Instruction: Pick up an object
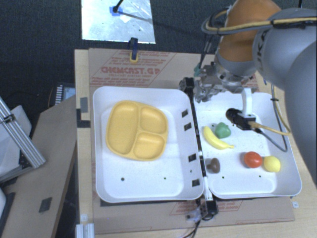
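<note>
My gripper (pixel 202 92) hangs over the far left corner of the right bin (pixel 285 182), close to the divider between the two bins. In that bin lie a yellow banana (pixel 216 139), a green object (pixel 223 130) touching the banana's far end, a small brown object (pixel 213 165), a red tomato (pixel 252 159) and a yellow lemon (pixel 271 163). The gripper sits well behind the banana and green object, apart from them. Nothing can be seen held in it.
The left bin (pixel 104 177) holds a yellow divided plate (pixel 136 130). The grey arm (pixel 287 53) with its orange band spans the upper right, above the right bin's far side. Cardboard lies under both bins.
</note>
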{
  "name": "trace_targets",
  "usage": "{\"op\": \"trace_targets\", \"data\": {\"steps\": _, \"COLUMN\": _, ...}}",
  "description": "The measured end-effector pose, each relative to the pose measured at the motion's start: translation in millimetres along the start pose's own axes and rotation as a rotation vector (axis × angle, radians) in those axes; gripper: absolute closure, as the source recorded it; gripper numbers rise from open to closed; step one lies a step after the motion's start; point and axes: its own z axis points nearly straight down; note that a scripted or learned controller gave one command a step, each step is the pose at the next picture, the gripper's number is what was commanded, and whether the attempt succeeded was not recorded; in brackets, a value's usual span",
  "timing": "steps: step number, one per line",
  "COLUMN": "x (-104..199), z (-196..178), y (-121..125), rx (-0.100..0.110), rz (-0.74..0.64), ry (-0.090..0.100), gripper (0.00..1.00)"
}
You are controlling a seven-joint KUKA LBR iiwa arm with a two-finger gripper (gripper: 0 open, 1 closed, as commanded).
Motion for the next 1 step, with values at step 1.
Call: {"op": "trace_targets", "data": {"steps": 1, "x": 60.8, "z": 7.5, "y": 18.6, "rx": 0.0, "rz": 0.0, "ry": 0.0, "gripper": 1.0}}
